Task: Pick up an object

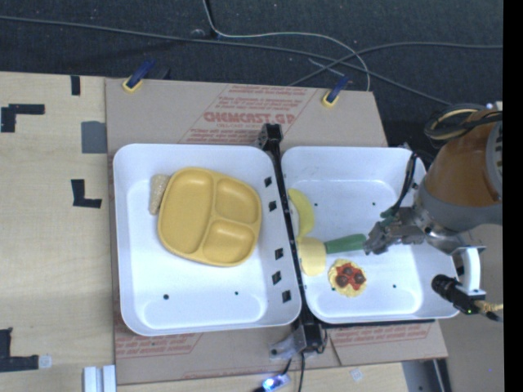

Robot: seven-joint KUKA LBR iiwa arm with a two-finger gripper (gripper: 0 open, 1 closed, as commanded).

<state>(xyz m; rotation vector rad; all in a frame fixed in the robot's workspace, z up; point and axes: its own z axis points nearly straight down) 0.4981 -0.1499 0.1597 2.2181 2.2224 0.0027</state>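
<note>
In the camera view, the gripper [382, 239] is seen low inside the right bin [359, 166], right of the divider. A green-handled brush [327, 250] with a yellow head lies just left of it, the handle's tip touching the fingertips. Whether the jaws are apart or clamped cannot be told. A small pizza [347, 277] lies below the handle. A yellow tray [209, 216] fills the left bin [196, 313].

Setting is a robotics laboratory test bench. Evidence: two white bins [131, 219] sit side by side on a cardboard sheet [245, 117], which is clamped at its far edge by yellow-and-blue clips [139, 75]. Beyond the cardboard, loose black cables [270, 39] trail across dark carpet [98, 23].
</note>
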